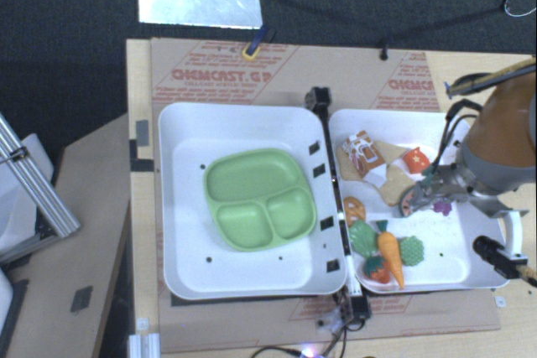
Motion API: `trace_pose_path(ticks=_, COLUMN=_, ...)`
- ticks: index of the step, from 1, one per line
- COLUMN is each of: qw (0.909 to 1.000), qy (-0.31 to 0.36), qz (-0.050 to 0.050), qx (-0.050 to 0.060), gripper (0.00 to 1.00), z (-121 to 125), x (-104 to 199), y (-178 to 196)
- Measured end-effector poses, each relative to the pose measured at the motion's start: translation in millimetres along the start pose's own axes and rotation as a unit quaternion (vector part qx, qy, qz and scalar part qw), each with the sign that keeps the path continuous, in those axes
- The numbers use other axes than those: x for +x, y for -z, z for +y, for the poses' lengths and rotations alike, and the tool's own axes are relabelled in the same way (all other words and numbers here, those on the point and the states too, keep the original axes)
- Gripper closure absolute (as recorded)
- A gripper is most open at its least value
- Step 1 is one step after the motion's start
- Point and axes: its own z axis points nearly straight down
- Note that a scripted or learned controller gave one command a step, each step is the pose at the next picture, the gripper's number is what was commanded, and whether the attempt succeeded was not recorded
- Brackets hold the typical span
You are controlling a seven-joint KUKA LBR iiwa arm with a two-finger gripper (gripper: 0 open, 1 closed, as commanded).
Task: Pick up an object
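Green tray (256, 199) in left bin (180, 180), toys in right bin (453, 268), hand (422, 199) grip unclear

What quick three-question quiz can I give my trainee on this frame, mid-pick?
1. True or false: the green divided plate lies in the left bin.
2. Which bin is the gripper over? A) left B) right
3. Fill in: the carrot lies near the right bin's ____ edge in the view.

Key: 1 true. 2 B. 3 bottom, beside the green toy vegetables.
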Motion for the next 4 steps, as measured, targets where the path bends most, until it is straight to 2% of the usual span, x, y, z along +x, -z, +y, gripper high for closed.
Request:
trace_pose_path(ticks=1, qw=1.0, qy=0.001, qz=0.0, qx=-0.001, gripper=1.0, z=-0.9, x=8.1, y=59.1)
trace_pose_path(ticks=2, qw=1.0, qy=0.0, qz=0.0, qx=0.001, gripper=1.0, z=0.2, x=8.0, y=68.9)
trace_pose_path(ticks=3, qw=1.0, qy=0.003, qz=0.001, qx=0.001, gripper=1.0, z=22.2, x=60.6, y=61.7)
trace_pose_path(ticks=4, qw=1.0, qy=0.004, qz=0.002, qx=0.001, gripper=1.0, z=28.6, x=121.5, y=72.2)
